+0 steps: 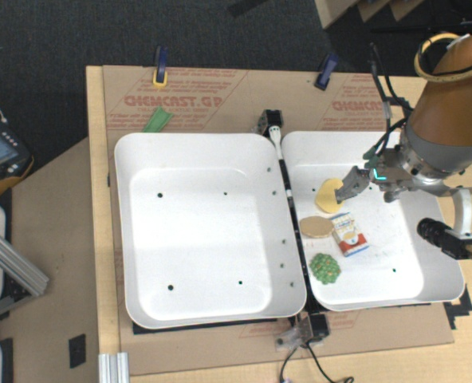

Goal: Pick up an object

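1. Right bin (427,290) of the two shallow white bins: four small things clustered near its left wall — a yellow banana-shaped piece (328,195) at the top, a flat tan oval (316,227) just below it, a small red-and-white carton (349,237) just right of the oval, a green broccoli-like lump (325,267) lowest.
2. Left bin (196,230): bare white floor with a few dark dots.
3. Gripper (352,184) reaching in from the right, tilted down and leftward, tips right at the yellow piece's right edge, touching or almost.
4. Pincer state: cannot tell; tips too dark and too small against the bin to read a gap, and nothing seen held between them.
5. Step in hand, by judgement: closing in on the yellow piece as the nearest candidate for the pick.
6. To do it well: centre the tips over the piece's thicker middle rather than its edge, straddling the narrow width, not the long curve.
7. Descend until near the bin floor before closing; a curved, smooth-looking piece likely to squirt sideways under an off-centre pinch.
8. Keep clear of the tan oval just below, close enough to be nudged or caught along.
9. Lift straight up, slowly, and confirm the piece between the tips before counting the pick as done.
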Action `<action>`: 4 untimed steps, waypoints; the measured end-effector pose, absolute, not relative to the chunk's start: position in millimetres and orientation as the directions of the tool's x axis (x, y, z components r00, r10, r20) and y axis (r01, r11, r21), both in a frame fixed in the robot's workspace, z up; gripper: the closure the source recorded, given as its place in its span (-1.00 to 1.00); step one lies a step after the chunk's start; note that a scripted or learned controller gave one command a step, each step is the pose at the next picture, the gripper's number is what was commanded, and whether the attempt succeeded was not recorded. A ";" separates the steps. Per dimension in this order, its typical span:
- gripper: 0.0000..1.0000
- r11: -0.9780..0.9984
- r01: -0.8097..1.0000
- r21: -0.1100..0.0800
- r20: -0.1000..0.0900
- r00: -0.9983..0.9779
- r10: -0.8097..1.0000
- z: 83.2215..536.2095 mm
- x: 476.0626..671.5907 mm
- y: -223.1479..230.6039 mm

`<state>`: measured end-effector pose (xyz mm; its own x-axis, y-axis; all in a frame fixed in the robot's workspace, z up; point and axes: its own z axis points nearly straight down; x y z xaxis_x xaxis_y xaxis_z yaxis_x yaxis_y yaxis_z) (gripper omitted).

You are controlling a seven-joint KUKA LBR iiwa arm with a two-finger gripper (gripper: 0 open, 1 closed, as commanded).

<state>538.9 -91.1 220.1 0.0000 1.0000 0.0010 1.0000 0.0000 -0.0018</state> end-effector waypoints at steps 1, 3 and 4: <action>1.00 0.000 1.000 0.002 0.000 0.000 1.000 230.8 539.7 -91.0; 1.00 0.001 1.000 0.004 0.000 -0.001 1.000 291.1 520.7 -18.9; 1.00 0.001 1.000 0.006 -0.001 -0.001 1.000 301.1 521.3 -18.7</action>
<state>521.3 -18.7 301.1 -0.0009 1.0000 -0.0005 1.0000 0.0009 0.0065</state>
